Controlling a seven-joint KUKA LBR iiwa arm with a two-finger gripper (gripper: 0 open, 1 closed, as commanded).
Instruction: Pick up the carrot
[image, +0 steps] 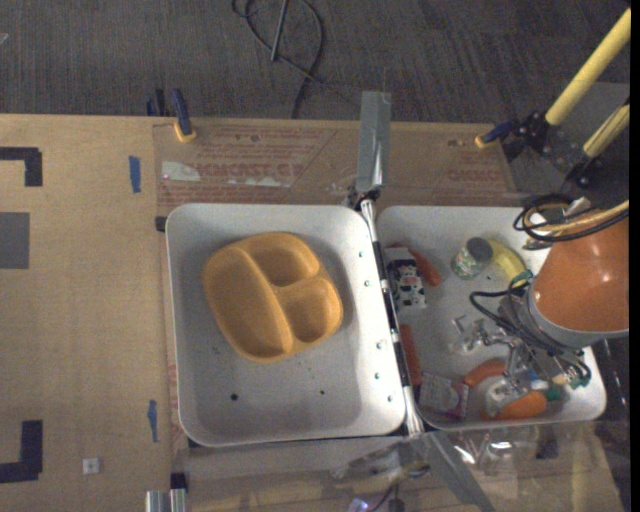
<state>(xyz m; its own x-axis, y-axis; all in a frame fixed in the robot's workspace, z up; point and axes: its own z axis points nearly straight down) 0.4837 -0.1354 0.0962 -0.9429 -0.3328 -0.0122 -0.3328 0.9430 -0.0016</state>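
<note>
The carrot (524, 405) looks like the orange tapered piece lying near the front right corner of the right bin (440, 222). A second orange piece (484, 373) lies just left of it. My gripper (521, 376) hangs low over these two pieces, directly above the carrot's upper edge, under the grey wrist and the orange band (582, 288). Wrist parts and cables hide the carrot's top side. Nothing shows clearly between the gripper's tips.
The left bin (200, 380) holds a yellow divided plate (272, 295). In the right bin lie a yellow-green fruit (506, 261), a clear round item (465, 262), a small black-and-white box (405, 282), a thin red stick (408, 350), a pink packet (445, 395) and a silvery item (470, 330).
</note>
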